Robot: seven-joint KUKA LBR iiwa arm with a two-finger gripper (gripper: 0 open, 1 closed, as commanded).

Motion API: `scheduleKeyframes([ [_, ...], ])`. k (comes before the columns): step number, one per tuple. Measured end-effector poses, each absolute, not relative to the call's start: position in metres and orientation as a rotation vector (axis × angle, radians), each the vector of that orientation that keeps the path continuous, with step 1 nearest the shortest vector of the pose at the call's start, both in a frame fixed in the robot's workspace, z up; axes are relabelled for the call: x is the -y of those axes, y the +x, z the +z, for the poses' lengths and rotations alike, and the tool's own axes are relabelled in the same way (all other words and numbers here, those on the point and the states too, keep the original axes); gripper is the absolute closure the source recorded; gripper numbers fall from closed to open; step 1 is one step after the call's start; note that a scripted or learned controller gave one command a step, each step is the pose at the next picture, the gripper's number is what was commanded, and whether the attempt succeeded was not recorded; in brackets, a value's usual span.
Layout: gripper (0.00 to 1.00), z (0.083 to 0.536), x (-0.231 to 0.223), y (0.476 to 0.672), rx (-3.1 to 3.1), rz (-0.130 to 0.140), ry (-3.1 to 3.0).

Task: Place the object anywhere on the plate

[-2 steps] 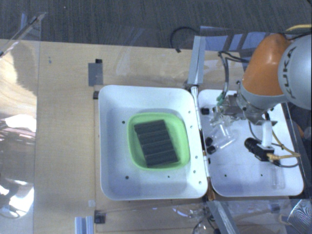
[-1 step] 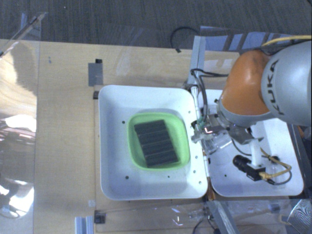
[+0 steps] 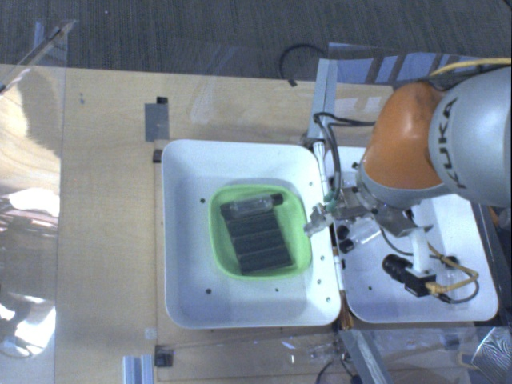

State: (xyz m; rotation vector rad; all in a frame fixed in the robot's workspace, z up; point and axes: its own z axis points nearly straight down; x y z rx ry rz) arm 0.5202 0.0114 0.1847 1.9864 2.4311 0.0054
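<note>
**Object on the plate — release or retreat looks next**

The dark ridged object (image 3: pixel 256 234) lies flat inside the green plate (image 3: pixel 299 250), which sits in the left bin (image 3: pixel 180 238). The gripper (image 3: pixel 320 217) hovers at the plate's right rim, just beside the object but apart from it; whether it is parted or closed I cannot tell. Placement looks done — judging by that, the arm (image 3: pixel 416 146) need only lift clear toward the right bin (image 3: pixel 472 302).

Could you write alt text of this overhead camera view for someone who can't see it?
A green plate sits in the left of two white bins, with a dark ridged object lying on it. A grey robot arm with an orange band reaches in from the right, its gripper near the plate's right edge.
</note>
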Motion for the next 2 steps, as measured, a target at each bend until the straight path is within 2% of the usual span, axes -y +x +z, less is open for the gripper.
scheduleKeyframes([
  [1, 0.0, 0.186, 0.043, 0.542, -2.406, 0.007, 2.011],
  [2, 0.0, 0.203, 0.061, 0.549, -2.426, 0.007, 1.988],
])
